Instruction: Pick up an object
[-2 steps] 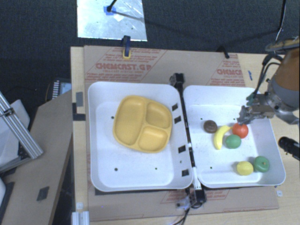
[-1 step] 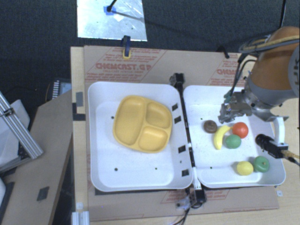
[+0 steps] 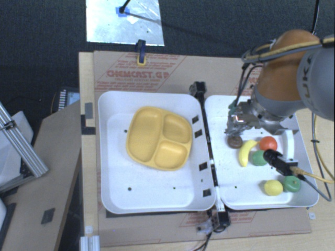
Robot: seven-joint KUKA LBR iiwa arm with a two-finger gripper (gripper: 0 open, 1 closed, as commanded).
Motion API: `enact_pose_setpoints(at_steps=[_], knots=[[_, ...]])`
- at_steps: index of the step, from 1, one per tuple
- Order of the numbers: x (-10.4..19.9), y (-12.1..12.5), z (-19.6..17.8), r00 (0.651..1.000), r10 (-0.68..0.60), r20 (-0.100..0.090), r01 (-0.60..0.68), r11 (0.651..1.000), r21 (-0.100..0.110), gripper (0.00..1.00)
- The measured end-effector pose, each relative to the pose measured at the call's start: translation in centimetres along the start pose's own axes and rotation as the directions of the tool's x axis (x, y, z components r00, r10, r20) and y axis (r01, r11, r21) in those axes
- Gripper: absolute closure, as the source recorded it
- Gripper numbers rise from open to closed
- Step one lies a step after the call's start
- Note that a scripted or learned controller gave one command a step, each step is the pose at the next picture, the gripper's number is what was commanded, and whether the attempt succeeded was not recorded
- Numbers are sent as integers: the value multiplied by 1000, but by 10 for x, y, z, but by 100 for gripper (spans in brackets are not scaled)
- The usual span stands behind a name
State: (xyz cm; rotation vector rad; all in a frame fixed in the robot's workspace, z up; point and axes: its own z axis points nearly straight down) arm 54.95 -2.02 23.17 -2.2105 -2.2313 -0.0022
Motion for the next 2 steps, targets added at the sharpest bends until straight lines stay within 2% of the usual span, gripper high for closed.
enact_pose_setpoints(at_steps=[1,2], knots=[[54,3,-5,1000,-1,0,1,1000,-1,100],[100,19,10,1000,1,1,-1,1000,-1,100]])
